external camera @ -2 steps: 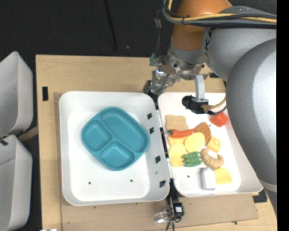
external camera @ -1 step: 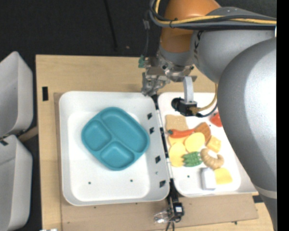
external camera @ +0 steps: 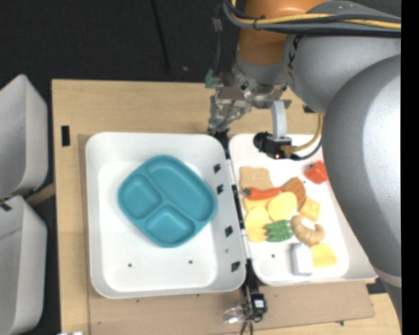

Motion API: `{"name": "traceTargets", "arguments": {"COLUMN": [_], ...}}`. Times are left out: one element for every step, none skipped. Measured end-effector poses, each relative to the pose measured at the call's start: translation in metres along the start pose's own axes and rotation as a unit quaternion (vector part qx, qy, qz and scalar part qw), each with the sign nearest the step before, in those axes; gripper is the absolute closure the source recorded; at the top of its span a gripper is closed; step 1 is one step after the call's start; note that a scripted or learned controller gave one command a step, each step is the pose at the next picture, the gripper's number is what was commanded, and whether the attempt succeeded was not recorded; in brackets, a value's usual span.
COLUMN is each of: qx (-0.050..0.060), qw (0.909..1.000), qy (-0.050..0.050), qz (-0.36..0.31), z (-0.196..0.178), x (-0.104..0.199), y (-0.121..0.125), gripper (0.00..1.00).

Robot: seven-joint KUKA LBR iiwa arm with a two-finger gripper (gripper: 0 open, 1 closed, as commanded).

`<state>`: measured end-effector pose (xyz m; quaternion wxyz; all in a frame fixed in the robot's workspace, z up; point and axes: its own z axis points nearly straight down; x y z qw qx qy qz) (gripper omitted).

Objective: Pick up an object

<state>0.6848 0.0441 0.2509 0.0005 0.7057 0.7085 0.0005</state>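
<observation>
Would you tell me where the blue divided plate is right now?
The blue divided plate lies alone in the left bin, near its middle, across the divider from the toy food pile.

You see a wooden bench (external camera: 70,110) bearing two white bins (external camera: 105,271); white padded blocks (external camera: 10,131) sit at far left.

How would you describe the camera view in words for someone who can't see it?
A grey robot arm with an orange band hangs its gripper above the far edge where two white bins meet. The left bin holds a blue divided plate; the right bin holds a heap of toy food, mostly yellow and orange.
</observation>
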Motion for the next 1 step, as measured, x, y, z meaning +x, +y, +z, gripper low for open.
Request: {"name": "traceTargets", "arguments": {"qx": [0.0], "qw": [1.0], "qy": [-0.001], "qz": [0.002], "z": [0.0106], "x": [-0.0053], "y": [0.0068], "gripper": [1.0]}}
